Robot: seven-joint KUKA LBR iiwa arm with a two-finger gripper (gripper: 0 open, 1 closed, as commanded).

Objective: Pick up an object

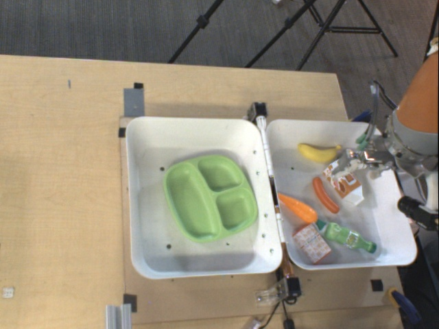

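Green tray (210, 199) left bin (137, 184); banana (317, 152) right bin (405, 245)

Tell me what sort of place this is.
Probably a robotics lab test bench. A grey arm with an orange band reaches over two shallow white bins on a pale wooden bench; black tripod legs stand on grey carpet behind.

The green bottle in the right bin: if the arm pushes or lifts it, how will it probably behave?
The green bottle lies on its side and looks round, so a push would probably roll it. It looks like smooth plastic, perhaps slippery. The small carton beside its cap may block it.
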